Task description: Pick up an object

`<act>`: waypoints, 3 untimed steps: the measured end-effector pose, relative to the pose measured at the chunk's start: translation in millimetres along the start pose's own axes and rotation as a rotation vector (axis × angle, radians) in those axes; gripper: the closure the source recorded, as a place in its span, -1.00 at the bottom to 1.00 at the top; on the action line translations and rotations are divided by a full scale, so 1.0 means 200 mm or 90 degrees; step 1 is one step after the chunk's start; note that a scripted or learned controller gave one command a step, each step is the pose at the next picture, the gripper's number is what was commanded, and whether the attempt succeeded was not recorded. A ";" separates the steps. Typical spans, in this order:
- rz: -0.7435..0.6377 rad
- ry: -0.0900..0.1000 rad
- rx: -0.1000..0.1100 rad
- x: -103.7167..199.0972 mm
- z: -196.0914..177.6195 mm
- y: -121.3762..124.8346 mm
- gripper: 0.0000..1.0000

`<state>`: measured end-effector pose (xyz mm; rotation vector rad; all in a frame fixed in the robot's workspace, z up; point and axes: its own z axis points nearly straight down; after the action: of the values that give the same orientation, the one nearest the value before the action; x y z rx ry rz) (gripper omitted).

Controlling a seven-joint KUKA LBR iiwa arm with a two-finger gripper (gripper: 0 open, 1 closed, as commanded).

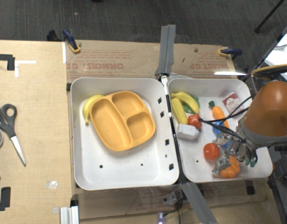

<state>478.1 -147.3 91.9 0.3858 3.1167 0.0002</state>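
- Gripper (226,161) low in the frame's lower right, directly over an orange toy (229,171).
- Jaws' opening: cannot tell; nothing visibly held.

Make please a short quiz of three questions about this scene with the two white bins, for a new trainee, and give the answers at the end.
1. True or false: the yellow divided plate lies in the left bin.
2. Which item lies beside that plate, at its upper left edge? A) a carrot B) a banana C) scissors
3. Fill in: the gripper is low over the ____ bin, near an orange item at the front wall.

Key
1. True.
2. B. The carrot is in the right bin, and the scissors lie on the bench outside the bins.
3. Right.
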 end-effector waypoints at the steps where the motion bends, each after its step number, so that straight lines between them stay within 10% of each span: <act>1: 0.020 -0.001 0.000 -0.32 0.00 0.37 -1.00; 2: 0.038 0.000 0.000 0.05 0.00 0.21 -1.00; 3: 0.159 -0.001 0.000 -0.25 -0.08 0.27 -1.00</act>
<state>539.2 -106.8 108.6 0.7718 3.0429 -0.0009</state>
